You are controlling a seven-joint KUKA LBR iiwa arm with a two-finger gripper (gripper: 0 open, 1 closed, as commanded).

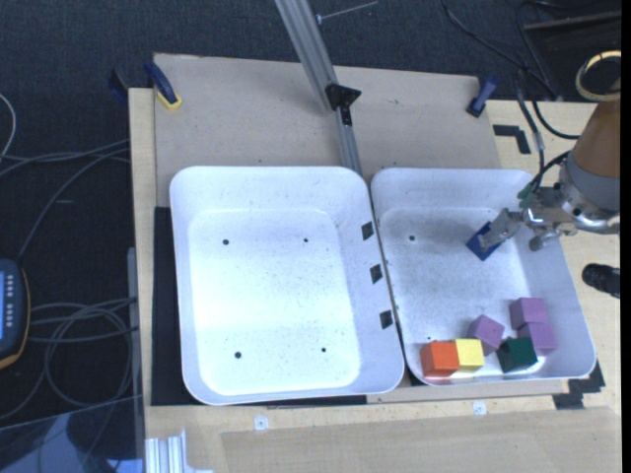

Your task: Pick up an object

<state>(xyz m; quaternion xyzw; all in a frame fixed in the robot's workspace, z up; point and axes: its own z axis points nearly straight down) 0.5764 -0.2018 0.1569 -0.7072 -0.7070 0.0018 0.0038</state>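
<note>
Lifting the blue block out of the right bin.

My gripper pinches the blue block between its fingers, above the far half of the right bin. To do this well I judge I should raise it straight and slowly, so the block does not slip from its tilted hold. The other blocks lie clustered in the bin's near right corner, well apart from my gripper.

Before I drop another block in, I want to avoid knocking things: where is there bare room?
The left bin has bare floor from wall to wall. In the right bin, the far-left floor is free, bordered by the divider and the gripper. The near-right corner is crowded: orange block, yellow block, green block and purple blocks.
</note>
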